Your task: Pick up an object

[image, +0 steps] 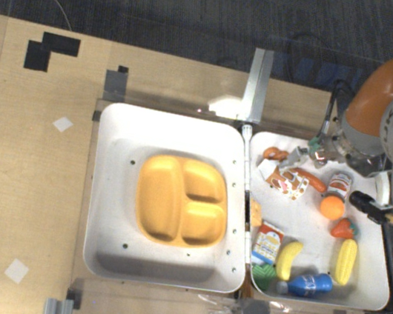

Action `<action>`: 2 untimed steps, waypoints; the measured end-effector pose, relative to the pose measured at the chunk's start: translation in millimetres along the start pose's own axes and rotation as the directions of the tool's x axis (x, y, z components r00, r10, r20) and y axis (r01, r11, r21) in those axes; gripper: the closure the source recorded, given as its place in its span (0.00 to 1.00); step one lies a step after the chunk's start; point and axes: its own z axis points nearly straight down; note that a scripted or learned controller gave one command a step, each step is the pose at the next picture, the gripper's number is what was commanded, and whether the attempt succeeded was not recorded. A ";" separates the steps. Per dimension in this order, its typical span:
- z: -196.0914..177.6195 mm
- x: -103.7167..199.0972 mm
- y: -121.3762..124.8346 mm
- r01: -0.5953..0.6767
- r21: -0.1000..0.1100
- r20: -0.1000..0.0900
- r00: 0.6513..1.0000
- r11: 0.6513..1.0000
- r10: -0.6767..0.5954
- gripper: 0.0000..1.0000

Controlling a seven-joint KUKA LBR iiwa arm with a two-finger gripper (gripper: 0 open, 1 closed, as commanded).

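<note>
Gripper (316,152) hangs over the back of the right bin (377,286), near its far wall. Can't tell its state from this angle; nothing visibly held.

Candidates, relative to the gripper:
- crumpled red-and-white packet (288,181), just in front and slightly left, closest
- small red-labelled can (339,184), just to its right
- orange ball (332,207), a bit further forward, with a strawberry-like red piece (344,229) beyond it
- two yellow bananas (288,257) (345,261), a small carton (267,242) and a blue bottle (310,284), all well forward at the near wall

My pick would be the packet: shortest move, and some bare floor in front of it. It lies flat and wrinkled, so I'd come straight down and close across a raised fold, not the flat face. The can sits close enough that a wide approach could clip it.

Clearance: far wall and the divider between bins are both near the gripper, so little room backward or left. Open floor is mid-bin, left of the ball. Left bin (110,175) holds a yellow divided tray (181,200), well apart, irrelevant here.
</note>
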 end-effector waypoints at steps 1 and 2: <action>-17.0 -0.3 7.0 0.011 -0.022 0.012 1.000 1.000 -0.010 1.00; 16.2 34.5 10.7 -0.122 0.028 -0.004 0.993 0.992 0.122 1.00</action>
